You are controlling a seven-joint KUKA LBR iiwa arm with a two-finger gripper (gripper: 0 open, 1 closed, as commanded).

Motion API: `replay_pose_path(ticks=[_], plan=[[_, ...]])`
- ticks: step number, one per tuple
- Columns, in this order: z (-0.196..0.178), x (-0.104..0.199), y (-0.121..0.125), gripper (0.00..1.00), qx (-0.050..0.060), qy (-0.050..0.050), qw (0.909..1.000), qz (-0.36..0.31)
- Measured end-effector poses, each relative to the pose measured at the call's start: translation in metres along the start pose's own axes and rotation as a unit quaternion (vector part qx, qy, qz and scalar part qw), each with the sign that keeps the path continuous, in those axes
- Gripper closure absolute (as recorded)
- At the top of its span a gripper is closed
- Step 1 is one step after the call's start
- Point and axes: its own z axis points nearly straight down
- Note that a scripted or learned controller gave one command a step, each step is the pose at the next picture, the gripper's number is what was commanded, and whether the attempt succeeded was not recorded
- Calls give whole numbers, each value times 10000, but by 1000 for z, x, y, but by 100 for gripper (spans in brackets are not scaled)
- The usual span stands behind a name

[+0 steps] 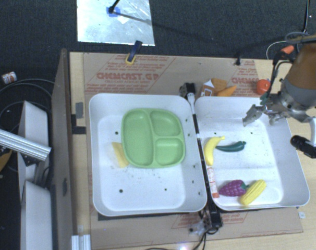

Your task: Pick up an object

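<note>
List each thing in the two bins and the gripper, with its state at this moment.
Gripper: above the right bin's upper part, nothing between its fingers.
Green divided plate: flat in the left bin, compartments bare.
Banana: lying in the right bin, by the divider.
Dark green pepper: lying beside the banana.
Purple grapes: lying against the corn.
Corn: lying near the right bin's front.

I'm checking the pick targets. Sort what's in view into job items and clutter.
Job items, right bin:
banana
dark green pepper
purple grapes
corn cob
gripper, above that bin

Lying about:
green divided plate and yellow piece, left bin
orange items on the cardboard behind
</note>
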Motion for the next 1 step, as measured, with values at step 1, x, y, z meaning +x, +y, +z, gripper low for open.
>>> replay_pose_path(ticks=[1], plan=[[48,53,-17,0,70,38,10000,-3]])
